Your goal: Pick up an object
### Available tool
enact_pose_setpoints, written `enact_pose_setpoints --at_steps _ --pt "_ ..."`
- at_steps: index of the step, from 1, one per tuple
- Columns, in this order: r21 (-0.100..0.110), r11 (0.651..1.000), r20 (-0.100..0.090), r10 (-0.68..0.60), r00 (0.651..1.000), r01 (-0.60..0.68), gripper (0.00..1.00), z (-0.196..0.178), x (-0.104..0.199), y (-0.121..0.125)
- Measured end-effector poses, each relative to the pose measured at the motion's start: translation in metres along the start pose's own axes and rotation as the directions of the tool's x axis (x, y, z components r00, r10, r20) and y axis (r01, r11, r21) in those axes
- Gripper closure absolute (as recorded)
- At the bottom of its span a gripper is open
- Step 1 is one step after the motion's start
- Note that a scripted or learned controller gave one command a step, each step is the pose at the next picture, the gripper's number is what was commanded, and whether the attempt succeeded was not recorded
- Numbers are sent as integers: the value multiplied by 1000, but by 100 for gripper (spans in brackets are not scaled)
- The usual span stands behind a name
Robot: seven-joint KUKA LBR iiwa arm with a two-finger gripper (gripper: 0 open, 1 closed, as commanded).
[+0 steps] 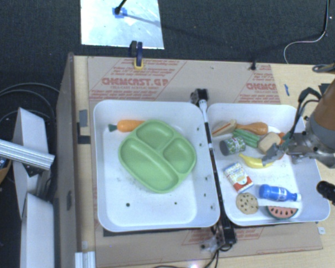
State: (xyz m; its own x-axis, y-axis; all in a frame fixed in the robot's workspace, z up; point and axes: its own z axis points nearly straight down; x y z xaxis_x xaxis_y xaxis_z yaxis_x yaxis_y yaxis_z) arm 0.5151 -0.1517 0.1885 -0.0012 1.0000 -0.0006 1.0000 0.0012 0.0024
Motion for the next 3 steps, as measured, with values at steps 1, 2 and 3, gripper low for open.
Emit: enact_pose_setpoints --at_steps 1,2,3 --pt "2 1000 0 0 1000 0 0 95 32 107" --pt "-7 1000 2 -3 1000 3 0 39 7 140" --pt "-6 1000 -1 -2 1000 2 0 103 12 91"
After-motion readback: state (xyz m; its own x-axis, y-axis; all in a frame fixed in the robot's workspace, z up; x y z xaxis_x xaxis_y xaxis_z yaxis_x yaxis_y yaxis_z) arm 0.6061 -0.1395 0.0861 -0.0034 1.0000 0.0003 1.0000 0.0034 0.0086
